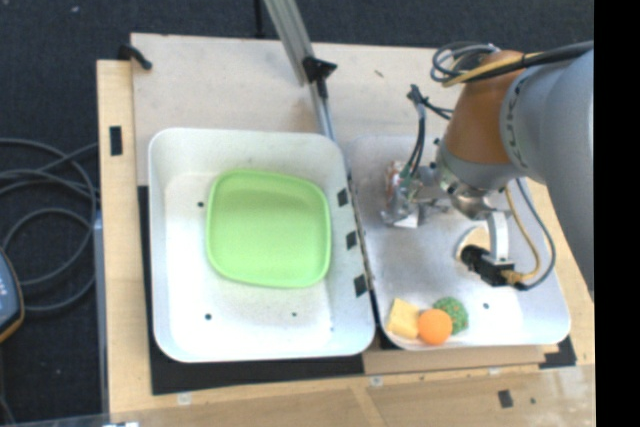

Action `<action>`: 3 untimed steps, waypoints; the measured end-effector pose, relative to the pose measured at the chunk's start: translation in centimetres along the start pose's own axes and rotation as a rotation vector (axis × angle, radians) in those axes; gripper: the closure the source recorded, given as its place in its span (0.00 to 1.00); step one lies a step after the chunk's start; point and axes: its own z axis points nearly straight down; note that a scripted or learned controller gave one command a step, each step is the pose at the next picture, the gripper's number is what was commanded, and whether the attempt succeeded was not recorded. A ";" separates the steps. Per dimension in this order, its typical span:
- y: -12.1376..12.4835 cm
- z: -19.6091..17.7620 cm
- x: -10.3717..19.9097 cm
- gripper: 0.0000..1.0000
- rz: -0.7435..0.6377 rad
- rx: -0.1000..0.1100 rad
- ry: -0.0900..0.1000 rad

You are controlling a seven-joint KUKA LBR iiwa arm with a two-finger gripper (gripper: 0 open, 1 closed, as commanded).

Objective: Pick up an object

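Note:
My gripper [402, 203] hangs over the upper left part of the right bin [540, 315], close to the divider between the bins. At that bin's front edge three small objects lie bunched together: a yellow block [403, 320], an orange ball [434, 326] and a green bumpy piece [454, 312]. They lie well below the gripper in the view and apart from it. Nothing shows in the gripper.
A green square plate [268, 227] lies in the middle of the left bin [175, 165]. The grey arm with its orange band [480, 120] and loose cables covers the right bin's upper right. A slanted metal rod [285, 10] crosses the back of the bench.

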 end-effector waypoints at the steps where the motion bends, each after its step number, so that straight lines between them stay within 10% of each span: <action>1: 0.1 -4.3 0.3 1.00 -0.002 -0.002 0.000; 3: 2.3 -10.3 6.0 1.00 -0.007 0.000 0.001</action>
